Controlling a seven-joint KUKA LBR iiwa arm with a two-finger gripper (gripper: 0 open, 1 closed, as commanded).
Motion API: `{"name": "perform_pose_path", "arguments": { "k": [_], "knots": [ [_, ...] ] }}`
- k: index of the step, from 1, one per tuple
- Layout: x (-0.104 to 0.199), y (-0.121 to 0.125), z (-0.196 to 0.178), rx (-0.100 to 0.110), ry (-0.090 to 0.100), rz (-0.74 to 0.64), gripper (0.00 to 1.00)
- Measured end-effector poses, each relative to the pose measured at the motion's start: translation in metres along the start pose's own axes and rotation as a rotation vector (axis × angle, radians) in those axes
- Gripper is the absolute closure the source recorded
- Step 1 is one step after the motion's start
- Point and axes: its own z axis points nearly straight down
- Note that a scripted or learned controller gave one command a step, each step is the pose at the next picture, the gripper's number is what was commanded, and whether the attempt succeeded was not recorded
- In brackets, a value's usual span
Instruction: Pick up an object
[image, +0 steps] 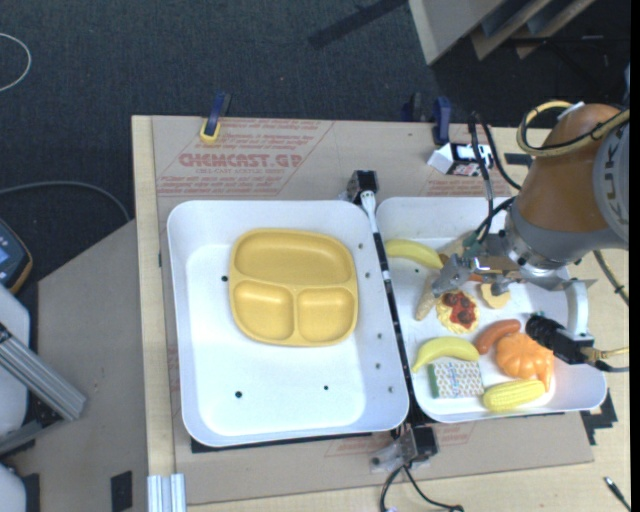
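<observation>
Looking down on the desk (150, 300), I have the hand (458, 272) low over the right bin (425, 215), in the upper middle of it, with the grey arm reaching in from the right. I cannot tell whether the hand is spread or pressed together, since the wrist covers much of it.

Nearest the hand is a toy pizza slice (458, 312), just below its tip. I cannot tell whether the two touch. A yellow banana (412, 252) lies just up and left of the hand, pointing toward the bin's left wall. A tan stick-shaped piece (428, 300) sits left of the pizza slice, and a pale round piece (495, 294) sits on its right, close under the wrist.

Further down, the toys are packed tight. A second banana (447, 349) lies beside a reddish sausage (498, 333), with an orange pumpkin-like toy (525, 358) to the right. A speckled block (456, 379) and a corn cob (515, 395) lie along the bottom rim. The only bare floor in this bin is the strip above the first banana.

The left bin (290, 395) touches the right one along a shared rim, with a black clamp (362, 185) at its top end. It holds a yellow divided tray (293, 285) in its upper middle, with open white floor around and below it.
</observation>
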Motion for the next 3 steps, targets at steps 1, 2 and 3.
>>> {"name": "perform_pose_path", "arguments": {
  "k": [1,2,3],
  "knots": [
    [0.009,0.005,0.055,0.001,0.001,-0.001,0.00],
    [0.008,0.007,0.069,-0.007,-0.003,0.001,0.00],
    [0.005,0.009,0.055,-0.019,-0.009,0.003,1.00]
  ]
}}
